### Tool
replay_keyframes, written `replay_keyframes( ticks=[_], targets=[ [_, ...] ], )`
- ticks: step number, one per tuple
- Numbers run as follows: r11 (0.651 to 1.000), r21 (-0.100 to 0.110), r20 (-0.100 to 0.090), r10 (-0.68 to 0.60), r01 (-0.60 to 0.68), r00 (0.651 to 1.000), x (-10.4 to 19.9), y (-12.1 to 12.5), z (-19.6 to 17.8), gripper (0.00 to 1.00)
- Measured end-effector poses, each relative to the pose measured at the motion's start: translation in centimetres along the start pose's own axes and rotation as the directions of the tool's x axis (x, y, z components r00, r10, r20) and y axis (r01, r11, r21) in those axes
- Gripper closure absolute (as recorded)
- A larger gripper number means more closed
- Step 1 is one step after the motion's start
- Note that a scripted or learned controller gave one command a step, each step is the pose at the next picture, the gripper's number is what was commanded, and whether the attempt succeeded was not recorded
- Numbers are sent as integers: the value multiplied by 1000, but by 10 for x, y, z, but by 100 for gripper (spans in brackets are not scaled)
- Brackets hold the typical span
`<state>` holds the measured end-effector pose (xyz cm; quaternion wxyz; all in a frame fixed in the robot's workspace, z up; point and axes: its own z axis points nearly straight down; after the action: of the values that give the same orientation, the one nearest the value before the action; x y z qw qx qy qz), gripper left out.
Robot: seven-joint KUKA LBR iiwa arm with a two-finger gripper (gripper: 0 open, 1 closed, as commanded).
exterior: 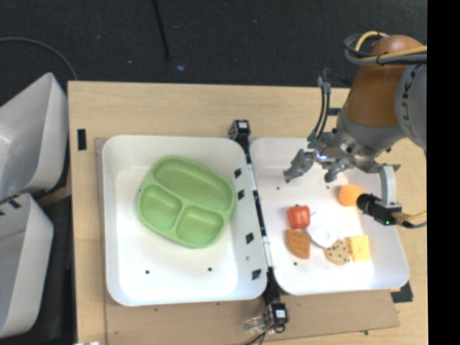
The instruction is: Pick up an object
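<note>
The right bin (279, 264) holds several small items. A red pepper-shaped piece (299, 216) lies near its middle, with an orange ball (348, 195) to the right. Nearer the front lie a brown wedge (298, 244), a white disc (323, 233), a speckled cookie (336, 253) and a yellow block (359, 248). My gripper (315, 169) hangs over the back half of this bin, above and behind the red piece. Its fingers are spread open and nothing is between them.
In the left bin (122, 264) lies a green divided plate (187, 201). A black-clipped divider (253, 207) runs between the bins. A cable and small black part (381, 210) trail from the arm beside the orange ball. White containers (29, 142) stand off the bench's left edge.
</note>
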<state>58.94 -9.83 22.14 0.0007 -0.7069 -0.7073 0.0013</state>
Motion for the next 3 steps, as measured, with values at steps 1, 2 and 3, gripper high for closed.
replay_keyframes(
  ticks=[1, 2, 3],
  targets=[
    [1000, 1, 1, 2, -2, 1000, -10, 4, 56, 0],
    [1000, -1, 0, 3, -3, 1000, -14, 7, 99, 0],
    [1000, -6, 0, 8, -8, 1000, -15, 8, 85, 100]
  ],
)
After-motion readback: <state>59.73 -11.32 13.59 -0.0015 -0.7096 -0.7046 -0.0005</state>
